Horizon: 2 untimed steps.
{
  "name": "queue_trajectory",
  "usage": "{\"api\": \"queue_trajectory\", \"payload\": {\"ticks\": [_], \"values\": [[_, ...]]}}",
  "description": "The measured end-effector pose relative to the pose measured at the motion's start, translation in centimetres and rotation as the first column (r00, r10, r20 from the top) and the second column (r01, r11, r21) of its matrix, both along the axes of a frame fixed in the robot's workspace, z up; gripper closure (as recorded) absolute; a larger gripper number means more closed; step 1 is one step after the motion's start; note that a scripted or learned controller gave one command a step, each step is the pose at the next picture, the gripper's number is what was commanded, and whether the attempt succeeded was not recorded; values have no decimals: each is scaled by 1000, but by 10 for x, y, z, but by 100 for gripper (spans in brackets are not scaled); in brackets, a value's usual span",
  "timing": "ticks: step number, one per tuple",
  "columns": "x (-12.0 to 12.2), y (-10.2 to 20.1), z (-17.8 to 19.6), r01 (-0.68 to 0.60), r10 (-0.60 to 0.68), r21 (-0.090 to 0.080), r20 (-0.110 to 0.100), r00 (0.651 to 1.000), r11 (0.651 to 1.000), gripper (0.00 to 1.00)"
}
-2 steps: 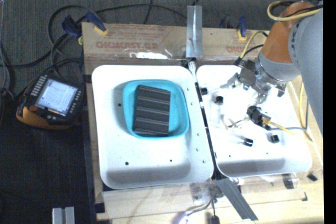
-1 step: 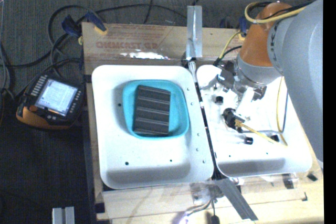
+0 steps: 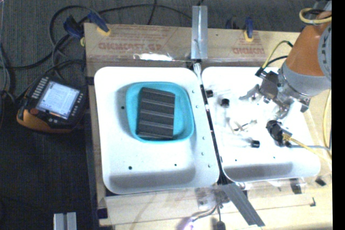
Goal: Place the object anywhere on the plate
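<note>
At the near edge of the worktop [image 3: 161, 203], a metal bracket [image 3: 243, 208] juts out below the seam where the two bins meet. The left bin [image 3: 110, 169] holds a turquoise plate [image 3: 185, 125], which sits towards the bin's far side. A dark grey ribbed block [image 3: 156, 113] lies flat on the plate, inside its rim and roughly in the middle. The right bin [image 3: 269, 168] holds loose odds and ends. One small black bit [image 3: 254, 143] lies towards the near side, a few silvery scraps [image 3: 237, 126] lie around the middle, and another black bit [image 3: 223, 100] lies farther back, near the edge shared with the left bin. The hand [image 3: 267, 98] hangs over the far right part of this bin, on the grey arm [image 3: 310, 62] that comes in from the right. Whether it is released or clenched cannot be told, and nothing can be seen in its grasp. At the far edge of the worktop, a blue clamp [image 3: 98, 22] bites the left corner. A metal post [image 3: 200, 32] stands behind the seam of the bins.
</note>
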State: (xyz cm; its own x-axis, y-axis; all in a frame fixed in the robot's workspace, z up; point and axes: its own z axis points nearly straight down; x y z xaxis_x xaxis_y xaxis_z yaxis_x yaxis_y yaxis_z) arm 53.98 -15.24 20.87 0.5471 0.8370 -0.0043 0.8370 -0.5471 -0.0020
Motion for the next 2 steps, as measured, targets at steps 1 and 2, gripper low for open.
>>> {"api": "queue_trajectory", "payload": {"ticks": [1,2], "values": [[-4,-65,52,-36,36,0,1,999,999,0],[-47,-26,6,75,-75,2,-2,997,997,0]]}}
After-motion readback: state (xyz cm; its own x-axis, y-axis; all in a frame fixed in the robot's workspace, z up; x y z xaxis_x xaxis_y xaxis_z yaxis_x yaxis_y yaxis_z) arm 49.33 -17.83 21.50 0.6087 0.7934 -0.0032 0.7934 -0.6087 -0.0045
